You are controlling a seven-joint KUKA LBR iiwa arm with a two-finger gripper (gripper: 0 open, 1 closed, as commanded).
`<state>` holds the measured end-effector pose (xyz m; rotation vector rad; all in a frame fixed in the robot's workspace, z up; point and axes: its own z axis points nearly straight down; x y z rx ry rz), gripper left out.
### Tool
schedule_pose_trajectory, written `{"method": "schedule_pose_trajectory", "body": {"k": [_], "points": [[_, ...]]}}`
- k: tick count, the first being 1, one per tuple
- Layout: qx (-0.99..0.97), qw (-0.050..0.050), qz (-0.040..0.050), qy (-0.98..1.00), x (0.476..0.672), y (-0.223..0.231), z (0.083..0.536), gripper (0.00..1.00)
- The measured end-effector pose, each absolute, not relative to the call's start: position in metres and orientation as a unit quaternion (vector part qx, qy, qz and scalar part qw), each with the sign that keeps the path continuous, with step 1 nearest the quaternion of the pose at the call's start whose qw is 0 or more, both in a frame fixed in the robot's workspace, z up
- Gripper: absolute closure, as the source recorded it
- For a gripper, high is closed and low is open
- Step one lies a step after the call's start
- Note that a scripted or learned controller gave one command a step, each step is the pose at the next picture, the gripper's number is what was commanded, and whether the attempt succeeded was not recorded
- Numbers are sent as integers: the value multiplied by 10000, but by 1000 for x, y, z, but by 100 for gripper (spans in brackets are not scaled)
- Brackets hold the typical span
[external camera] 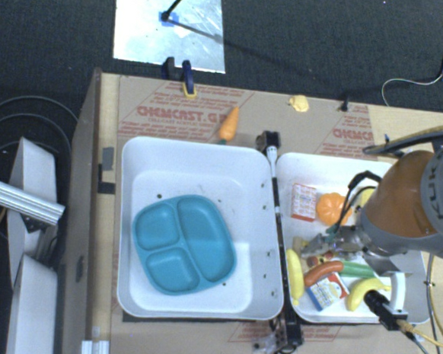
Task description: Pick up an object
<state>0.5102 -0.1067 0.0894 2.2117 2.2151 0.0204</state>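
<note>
The arm (414, 203) is reaching over the right bin (314, 169), its fingers (324, 245) hanging slightly parted above a sausage (323, 271). The sausage is lying in that bin, long axis slanting from lower left to upper right, beside a banana (294, 273).

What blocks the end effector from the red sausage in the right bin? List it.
Nothing visible does. The end effector hangs just above the red sausage, with the banana beside it and the orange behind it.

Blue divided tray (183, 242) in left bin (143, 158)
</note>
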Motion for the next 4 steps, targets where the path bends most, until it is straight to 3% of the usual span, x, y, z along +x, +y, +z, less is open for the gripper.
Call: {"method": "schedule_pose_trajectory", "body": {"k": [1, 2, 3, 4], "points": [[7055, 59, 79, 7087, 512, -105, 101, 100], [7057, 51, 73, 7085, 511, -105, 100, 0], [7074, 79, 66, 7068, 500, -107, 90, 0], [7052, 10, 21, 7090, 530, -108, 88, 0]]}}
